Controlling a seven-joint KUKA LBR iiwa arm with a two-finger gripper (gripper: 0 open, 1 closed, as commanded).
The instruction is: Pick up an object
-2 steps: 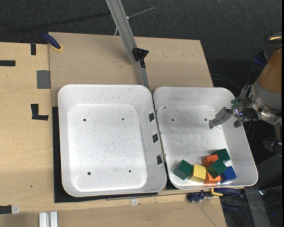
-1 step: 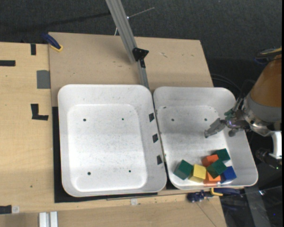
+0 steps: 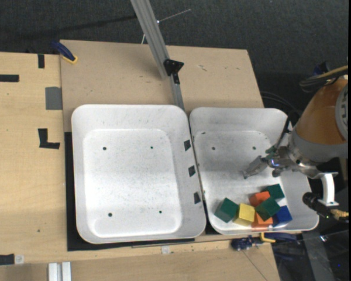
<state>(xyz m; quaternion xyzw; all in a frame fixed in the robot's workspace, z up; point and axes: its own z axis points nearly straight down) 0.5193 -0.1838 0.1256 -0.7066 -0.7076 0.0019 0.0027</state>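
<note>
- Grey arm (image 3: 322, 122) reached in from the right, over the right bin.
- Worktop (image 3: 123, 75) bore two white bins: left bin (image 3: 82, 157), right bin (image 3: 234, 119).
- End effector (image 3: 258, 166) hung above the right bin's floor; whether wide or narrow, I could not tell.
- Blocks (image 3: 254, 209) lay clustered in the right bin's near corner, apart from it.

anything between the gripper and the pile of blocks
Nothing: in the camera view, bare white bin floor separates the gripper from the pile of blocks.

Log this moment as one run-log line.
arm: in from right, over right bin | claw: above bare bin floor, holding nothing visible | blocks: clustered at right bin's near corner, untouched | left bin: no blocks
</note>
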